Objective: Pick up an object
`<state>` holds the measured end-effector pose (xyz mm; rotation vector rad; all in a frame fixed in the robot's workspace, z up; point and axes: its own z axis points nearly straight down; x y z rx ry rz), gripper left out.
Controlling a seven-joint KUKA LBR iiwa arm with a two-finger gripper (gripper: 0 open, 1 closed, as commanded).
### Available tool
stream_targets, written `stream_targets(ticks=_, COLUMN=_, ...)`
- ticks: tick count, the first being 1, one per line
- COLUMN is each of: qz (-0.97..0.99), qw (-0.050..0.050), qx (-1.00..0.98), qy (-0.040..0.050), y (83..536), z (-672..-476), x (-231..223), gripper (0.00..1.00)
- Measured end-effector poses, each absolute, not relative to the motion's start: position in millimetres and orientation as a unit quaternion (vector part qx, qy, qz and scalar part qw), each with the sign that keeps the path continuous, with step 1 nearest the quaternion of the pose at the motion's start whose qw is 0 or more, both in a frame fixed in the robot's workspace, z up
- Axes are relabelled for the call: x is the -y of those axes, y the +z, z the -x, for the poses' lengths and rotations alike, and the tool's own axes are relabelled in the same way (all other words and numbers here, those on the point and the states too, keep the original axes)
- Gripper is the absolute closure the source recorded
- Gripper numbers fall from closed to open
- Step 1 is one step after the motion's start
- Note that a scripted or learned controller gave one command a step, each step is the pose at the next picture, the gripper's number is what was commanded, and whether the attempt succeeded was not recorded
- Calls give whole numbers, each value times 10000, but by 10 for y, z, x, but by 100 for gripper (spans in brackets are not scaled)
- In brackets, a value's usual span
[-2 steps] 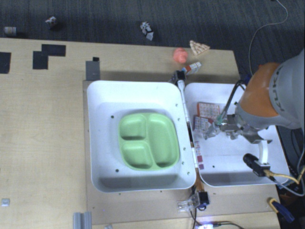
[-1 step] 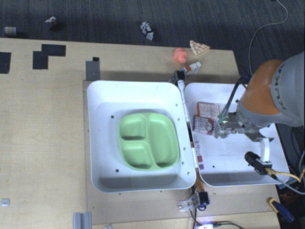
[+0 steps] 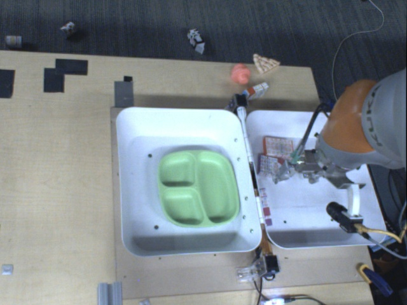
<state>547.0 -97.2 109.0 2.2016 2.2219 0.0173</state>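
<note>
From above, the gripper (image 3: 287, 168) hangs low in the right bin (image 3: 305, 234), touching or just over 2 red-and-white packets (image 3: 273, 154) at its left; whether it pinches anything, I cannot tell. The left bin (image 3: 130, 189) holds a green tray (image 3: 197, 186).

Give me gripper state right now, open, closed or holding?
Gripper: cannot be told. It sits low in the right bin, over the small red and white packets, with the arm above it.
</note>
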Motion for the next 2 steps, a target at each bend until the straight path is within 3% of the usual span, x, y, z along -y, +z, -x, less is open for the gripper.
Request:
stream_targets(ticks=1, qz=-7066, qw=53, qx=-7076, qy=32, y=874, z=-5141, x=852, gripper=0)
stream_targets(ticks=2, qz=-7057, qw=74, qx=-7084, qy=50, y=986, z=-5159, x=847, gripper=100)
